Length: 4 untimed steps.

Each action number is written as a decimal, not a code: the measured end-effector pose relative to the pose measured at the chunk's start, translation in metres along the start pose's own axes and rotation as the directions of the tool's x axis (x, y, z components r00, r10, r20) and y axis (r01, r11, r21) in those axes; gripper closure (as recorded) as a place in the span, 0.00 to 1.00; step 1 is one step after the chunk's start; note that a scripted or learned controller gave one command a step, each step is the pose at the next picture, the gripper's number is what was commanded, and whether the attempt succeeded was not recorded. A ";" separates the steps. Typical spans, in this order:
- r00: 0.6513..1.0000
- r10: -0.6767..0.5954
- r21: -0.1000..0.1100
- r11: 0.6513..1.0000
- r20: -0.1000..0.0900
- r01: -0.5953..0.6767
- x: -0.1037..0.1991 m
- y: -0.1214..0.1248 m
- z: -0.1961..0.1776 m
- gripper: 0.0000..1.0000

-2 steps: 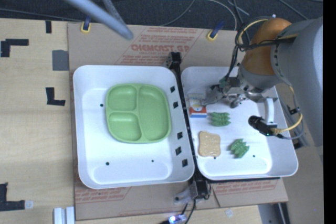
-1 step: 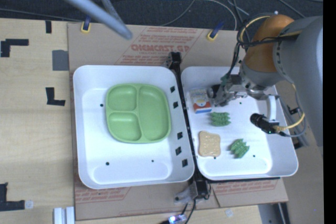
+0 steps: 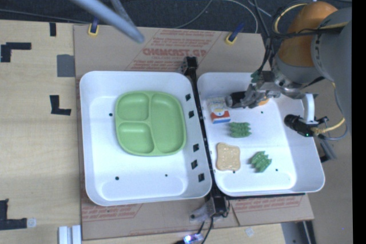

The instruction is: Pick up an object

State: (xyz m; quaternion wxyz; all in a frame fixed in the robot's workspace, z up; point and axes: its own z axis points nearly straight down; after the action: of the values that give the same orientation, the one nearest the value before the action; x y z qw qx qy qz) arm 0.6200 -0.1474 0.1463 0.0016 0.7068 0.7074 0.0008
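Gripper (image 3: pixel 240 100) hovers right of centre, near small red-white-and-blue carton (image 3: pixel 219 115): probably light, stiff; pinch its sides.

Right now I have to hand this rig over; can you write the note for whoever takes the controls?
Gripper: low over the upper part of the right white bin, just right of the small white, red and blue carton. Whether its fingers are open or shut cannot be seen, and nothing shows between them.
Right bin holds the carton, a tan slice of toast and two green leafy toy vegetables, all lying on the floor of the bin.
Left white bin holds a green divided plate.
Done: nothing lifted.
Left: grasp one object and raise it.
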 end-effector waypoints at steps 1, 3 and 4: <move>1.000 0.000 0.000 1.000 0.000 0.000 -0.006 -0.001 -0.044 1.00; 1.000 -0.006 0.004 1.000 -0.003 0.006 0.058 0.001 -0.087 1.00; 1.000 -0.004 0.005 1.000 -0.002 0.004 0.101 -0.007 -0.084 1.00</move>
State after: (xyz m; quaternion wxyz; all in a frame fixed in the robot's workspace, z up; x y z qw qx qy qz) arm 0.6124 -0.0462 0.2298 -0.0009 0.7053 0.7089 -0.0003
